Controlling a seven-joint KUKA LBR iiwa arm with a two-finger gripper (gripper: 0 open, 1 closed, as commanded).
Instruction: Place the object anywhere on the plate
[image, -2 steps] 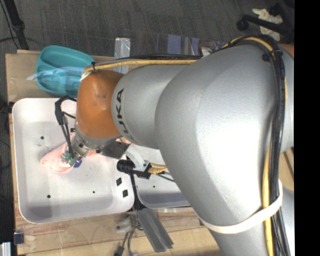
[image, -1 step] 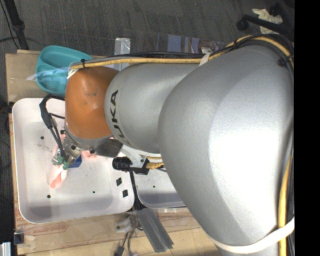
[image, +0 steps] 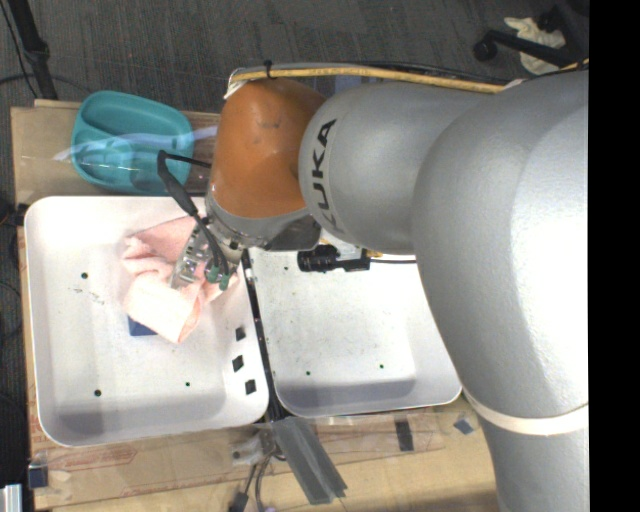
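End effector (image: 200, 265) positioned low over pink cloth-like object (image: 165, 275) near left bin (image: 60, 300) right wall; jaw state cannot be told, grasp unconfirmed. Blue item (image: 140, 326) noted under object. Plate not identified. Risk judged: soft object snagged or slipped on lift, caused by partial pinch.

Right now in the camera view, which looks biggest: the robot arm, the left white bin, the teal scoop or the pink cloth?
1. robot arm, though it's nearest the camera
2. left white bin
3. teal scoop and pink cloth: too alike to rank
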